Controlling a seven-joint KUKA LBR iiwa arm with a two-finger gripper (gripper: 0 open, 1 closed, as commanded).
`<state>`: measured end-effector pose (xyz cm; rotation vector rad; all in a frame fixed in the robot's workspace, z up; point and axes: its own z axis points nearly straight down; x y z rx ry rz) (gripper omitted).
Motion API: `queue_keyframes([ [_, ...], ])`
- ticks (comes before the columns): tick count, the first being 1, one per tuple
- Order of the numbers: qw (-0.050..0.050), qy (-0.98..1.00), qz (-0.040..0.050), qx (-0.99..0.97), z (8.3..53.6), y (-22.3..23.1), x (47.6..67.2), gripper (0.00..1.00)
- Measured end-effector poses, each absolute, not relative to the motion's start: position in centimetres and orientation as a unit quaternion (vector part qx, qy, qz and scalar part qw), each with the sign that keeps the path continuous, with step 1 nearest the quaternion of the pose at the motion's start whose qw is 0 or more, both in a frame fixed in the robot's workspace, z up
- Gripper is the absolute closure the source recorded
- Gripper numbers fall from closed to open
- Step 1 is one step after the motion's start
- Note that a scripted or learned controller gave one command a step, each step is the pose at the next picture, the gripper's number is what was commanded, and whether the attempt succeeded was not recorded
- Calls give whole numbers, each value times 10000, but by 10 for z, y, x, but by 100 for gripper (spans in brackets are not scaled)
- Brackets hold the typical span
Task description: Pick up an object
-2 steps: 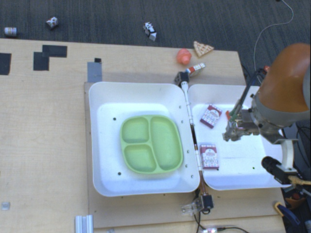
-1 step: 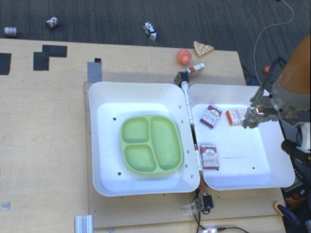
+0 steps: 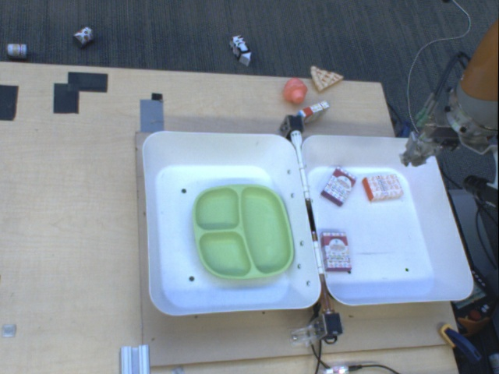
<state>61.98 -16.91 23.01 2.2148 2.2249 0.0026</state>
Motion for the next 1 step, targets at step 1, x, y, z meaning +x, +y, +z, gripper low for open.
queue_keyframes([
  [1, 12, 7082, 9, 7060, 242, -144, 573, 100],
])
